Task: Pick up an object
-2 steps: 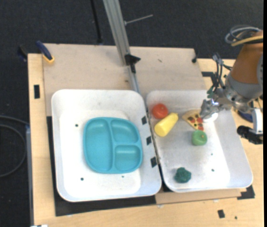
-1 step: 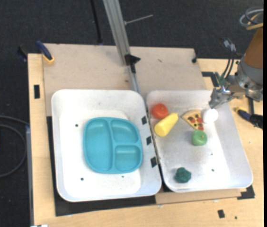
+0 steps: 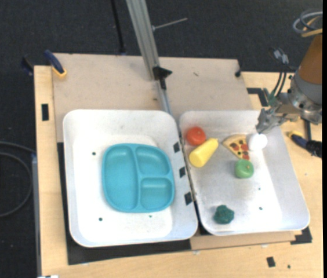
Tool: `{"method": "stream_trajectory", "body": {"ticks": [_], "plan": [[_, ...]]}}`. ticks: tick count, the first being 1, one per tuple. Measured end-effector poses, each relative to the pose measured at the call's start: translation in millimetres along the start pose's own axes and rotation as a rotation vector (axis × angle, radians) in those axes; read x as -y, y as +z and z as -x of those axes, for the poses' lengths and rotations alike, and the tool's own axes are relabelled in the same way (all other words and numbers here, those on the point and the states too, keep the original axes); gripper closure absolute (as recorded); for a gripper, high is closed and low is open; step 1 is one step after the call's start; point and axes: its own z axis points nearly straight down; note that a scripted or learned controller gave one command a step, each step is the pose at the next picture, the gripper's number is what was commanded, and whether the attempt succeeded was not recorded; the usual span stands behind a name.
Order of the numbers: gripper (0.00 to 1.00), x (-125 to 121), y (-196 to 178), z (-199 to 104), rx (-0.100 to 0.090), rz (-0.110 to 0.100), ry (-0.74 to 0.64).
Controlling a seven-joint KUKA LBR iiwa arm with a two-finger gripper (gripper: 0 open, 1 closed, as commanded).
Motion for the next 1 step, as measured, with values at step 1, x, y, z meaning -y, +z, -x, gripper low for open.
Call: {"method": "stream_trajectory", "body": {"ticks": [1], "plan": [[1.0, 4.3, -11.4, -55.0, -0.003, -0.001, -0.002]]}}
